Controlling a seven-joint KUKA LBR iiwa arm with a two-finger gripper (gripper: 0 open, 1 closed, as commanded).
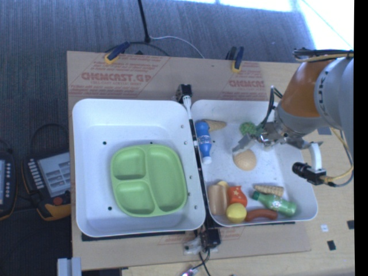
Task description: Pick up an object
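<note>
Reaching into right bin (299,180) from right, hovering my gripper (246,143) just above tan egg-shaped object (245,160), aiming to come straight down on it. Cannot tell grip state from here. Egg is lying mid-bin, apart from neighbours, so giving clearest approach. It is looking smooth, rounded, pale beige, likely slippery. Green piece (248,128) is sitting just behind gripper.

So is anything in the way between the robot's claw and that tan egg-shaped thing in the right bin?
Nothing visible is. The gripper hangs over the right bin, just above the tan egg-shaped toy, with only bare white floor between them. The green leafy toy sits behind the gripper and the blue bottle off to the side, both out of the path.
</note>
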